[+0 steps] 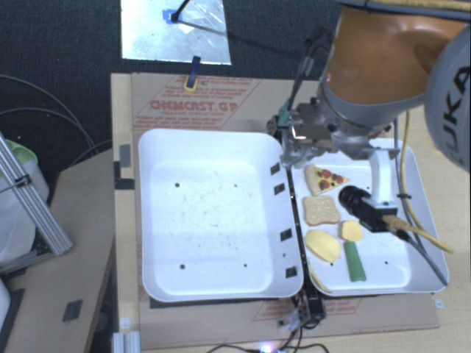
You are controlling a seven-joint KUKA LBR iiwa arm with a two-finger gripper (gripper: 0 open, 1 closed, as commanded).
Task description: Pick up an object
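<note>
The grey arm (pixel 383 43), with its orange band, reaches in from the right and hangs over the far left corner of the right bin (pixel 412 284), close to the seam where the two bins meet. Its wrist hardware blocks the view beneath it, so I cannot tell whether the jaws are open or closed, and nothing can be seen held in them. All the things that could be picked lie in the left half of the right bin. A toy pizza slice (pixel 324 179) lies farthest, just on the near side of the wrist. A toy bread slice (pixel 321 210) lies just near of the pizza. A small yellow chunk (pixel 352 231) sits to the right of the bread and slightly nearer. A pale yellow, potato-like piece (pixel 323 245) lies near of the bread, close to the bin's left wall. A green stick (pixel 355 261) lies lengthwise just right of that piece, running from the small chunk toward the near rim. The left bin (pixel 213 219) shows its white floor with a few dark specks. Both bins rest on a cardboard sheet (pixel 199 103) with red print, which lies on the tan worktop (pixel 85 197). A shiny metal sheet (pixel 175 19) lies on the dark floor beyond the far edge.
</note>
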